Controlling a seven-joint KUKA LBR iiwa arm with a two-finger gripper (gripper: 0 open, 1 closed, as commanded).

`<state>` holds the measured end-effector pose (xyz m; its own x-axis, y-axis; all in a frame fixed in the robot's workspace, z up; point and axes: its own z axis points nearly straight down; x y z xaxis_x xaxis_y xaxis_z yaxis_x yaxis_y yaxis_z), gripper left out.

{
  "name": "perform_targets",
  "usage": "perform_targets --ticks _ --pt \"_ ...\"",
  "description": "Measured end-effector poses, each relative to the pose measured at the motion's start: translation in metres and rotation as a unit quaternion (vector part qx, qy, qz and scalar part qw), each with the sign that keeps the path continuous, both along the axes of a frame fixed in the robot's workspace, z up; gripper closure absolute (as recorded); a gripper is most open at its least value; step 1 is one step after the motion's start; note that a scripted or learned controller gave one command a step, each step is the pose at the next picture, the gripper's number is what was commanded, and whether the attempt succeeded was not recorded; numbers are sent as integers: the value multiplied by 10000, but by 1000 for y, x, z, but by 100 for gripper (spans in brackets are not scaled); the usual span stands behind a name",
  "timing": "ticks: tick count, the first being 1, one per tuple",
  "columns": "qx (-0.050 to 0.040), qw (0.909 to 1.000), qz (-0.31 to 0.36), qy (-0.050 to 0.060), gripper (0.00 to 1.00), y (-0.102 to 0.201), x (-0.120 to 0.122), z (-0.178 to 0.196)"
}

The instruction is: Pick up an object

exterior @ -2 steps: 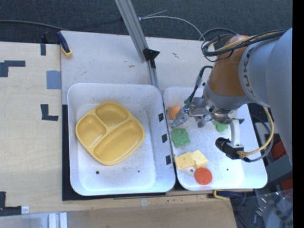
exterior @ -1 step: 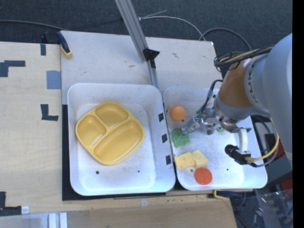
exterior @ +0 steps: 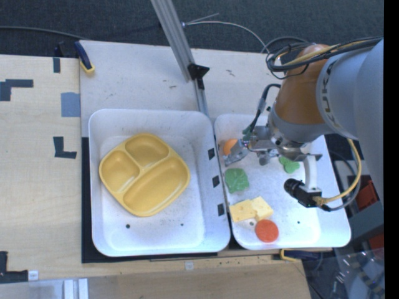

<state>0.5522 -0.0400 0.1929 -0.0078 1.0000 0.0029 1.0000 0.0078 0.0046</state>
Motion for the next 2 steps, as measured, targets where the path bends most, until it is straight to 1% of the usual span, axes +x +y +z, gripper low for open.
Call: perform_targets --ticks 1,2 --pt "-22 10000 -58 19 0 -65 12 -106" --pt "-14 10000 -10 -20 0 -24 55 1"
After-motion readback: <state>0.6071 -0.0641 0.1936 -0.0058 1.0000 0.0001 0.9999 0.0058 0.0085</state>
